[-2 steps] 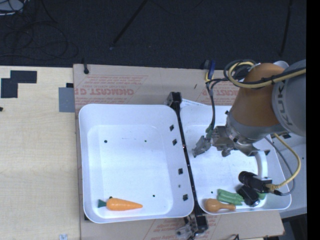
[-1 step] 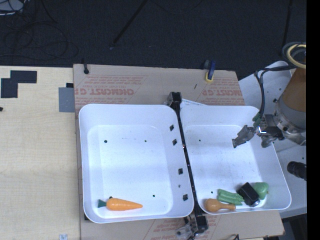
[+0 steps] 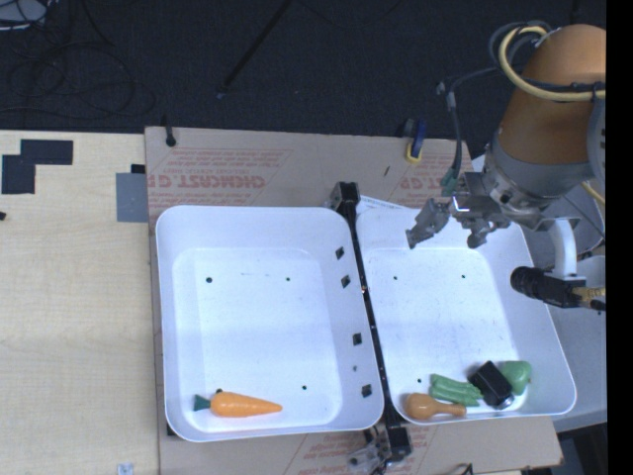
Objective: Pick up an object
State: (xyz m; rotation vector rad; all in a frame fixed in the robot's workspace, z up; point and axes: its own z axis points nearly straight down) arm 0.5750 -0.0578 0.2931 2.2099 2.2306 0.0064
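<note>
Grey gripper (image 3: 451,224) hangs spread and holding nothing above the right bin's (image 3: 554,349) far edge. Its near edge holds a green toy (image 3: 456,389), black block (image 3: 492,383) and orange gourd-shaped toy (image 3: 432,407); a toy carrot (image 3: 243,404) lies by the left bin's (image 3: 173,265) near edge.

A black block (image 3: 492,383) hides part of the green toy (image 3: 513,374) beneath it.
</note>
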